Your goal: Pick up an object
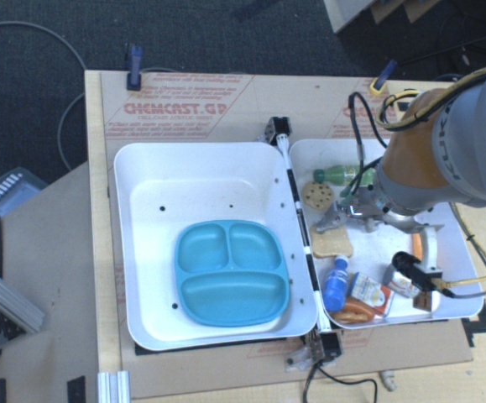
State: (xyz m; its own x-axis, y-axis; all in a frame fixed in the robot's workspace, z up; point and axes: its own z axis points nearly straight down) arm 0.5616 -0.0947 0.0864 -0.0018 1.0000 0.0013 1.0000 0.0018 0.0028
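— Left bin (142, 191) has just the blue tray (230, 273), lying flat. Nothing over there for the arm (444, 145).

— Right, it's working the right bin (461, 309). See the gripper (337, 217)? It's down low by the divider, between the cookie (317, 195) and the toast (332, 242).

— Which one's it after?

— I'd guess the toast. It lies just below the gripper, touching or nearly so; the cookie sits just above it. Toast looks flat, no real long axis.

— Is it holding anything?

— Can't tell from here whether it's clenched or released.

— And the bottle (336, 283)?

— Further down, long axis running up and down the bin, next to the packet (368, 292).
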